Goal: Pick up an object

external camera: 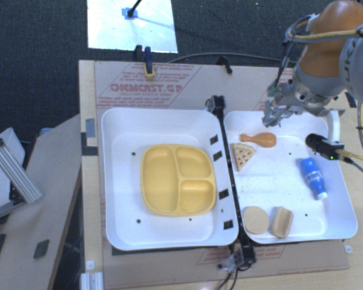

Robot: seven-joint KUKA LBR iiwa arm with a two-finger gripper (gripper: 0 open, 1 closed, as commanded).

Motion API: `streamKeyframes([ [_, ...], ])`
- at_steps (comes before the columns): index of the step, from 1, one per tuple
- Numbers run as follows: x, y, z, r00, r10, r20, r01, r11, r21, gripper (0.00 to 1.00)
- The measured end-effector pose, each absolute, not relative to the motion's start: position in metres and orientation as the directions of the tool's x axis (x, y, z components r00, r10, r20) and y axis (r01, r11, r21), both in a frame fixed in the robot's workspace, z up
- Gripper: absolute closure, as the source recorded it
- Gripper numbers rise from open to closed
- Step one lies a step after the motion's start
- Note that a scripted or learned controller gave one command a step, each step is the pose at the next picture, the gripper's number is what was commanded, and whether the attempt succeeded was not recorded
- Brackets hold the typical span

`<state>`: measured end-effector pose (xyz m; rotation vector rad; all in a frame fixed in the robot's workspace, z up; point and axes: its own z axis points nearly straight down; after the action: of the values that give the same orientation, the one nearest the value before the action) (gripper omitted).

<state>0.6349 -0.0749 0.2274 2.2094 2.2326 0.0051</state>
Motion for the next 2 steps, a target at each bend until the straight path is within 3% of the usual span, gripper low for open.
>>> streamKeyframes([
  [2, 0.621, 0.021, 0.222, -0.009, 1.000, 0.002, 1.000, 0.009, 0.001, 1.00],
])
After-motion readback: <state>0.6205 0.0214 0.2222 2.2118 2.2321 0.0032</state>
